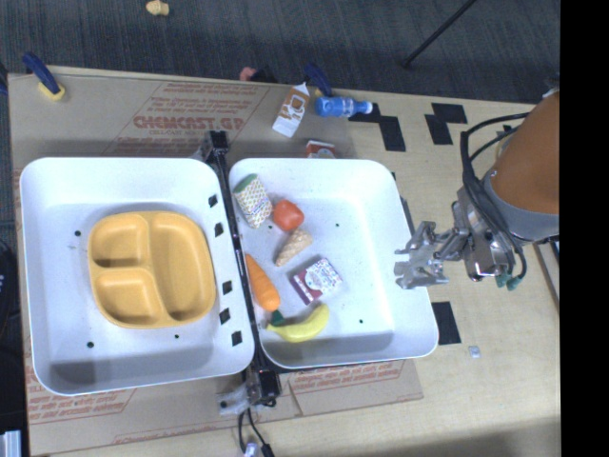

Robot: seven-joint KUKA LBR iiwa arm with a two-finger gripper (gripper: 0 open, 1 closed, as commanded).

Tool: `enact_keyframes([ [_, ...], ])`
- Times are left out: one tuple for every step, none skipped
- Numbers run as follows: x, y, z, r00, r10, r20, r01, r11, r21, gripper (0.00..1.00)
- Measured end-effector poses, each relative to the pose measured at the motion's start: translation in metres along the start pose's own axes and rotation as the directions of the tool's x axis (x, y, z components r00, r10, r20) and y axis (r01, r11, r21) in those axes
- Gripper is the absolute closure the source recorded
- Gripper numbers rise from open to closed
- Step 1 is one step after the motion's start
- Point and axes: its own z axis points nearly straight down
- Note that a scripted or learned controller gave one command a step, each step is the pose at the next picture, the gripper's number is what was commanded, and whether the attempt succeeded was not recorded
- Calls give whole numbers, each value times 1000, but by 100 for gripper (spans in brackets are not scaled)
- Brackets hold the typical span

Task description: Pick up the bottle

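The bottle [339,108] is small and blue, lying on its side on the bench just behind the right bin [412,305], outside it. My gripper [412,258] hangs over that bin's right rim, far from the bottle and nearer the front. Its fingers stand open with nothing between them. The grey arm with its orange band comes in from the right edge.
In the right bin lie a patterned can [252,201], a tomato [287,215], a cone [293,247], a carrot [262,285], a purple packet [316,279] and a banana [303,324]. The left bin [38,284] holds a yellow divided plate [150,268]. A small carton [292,110] lies beside the bottle.
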Motion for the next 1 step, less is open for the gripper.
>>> enact_keyframes([
  [0, 0, -54, 984, -176, 3, 176, 984, 1, 100],
])
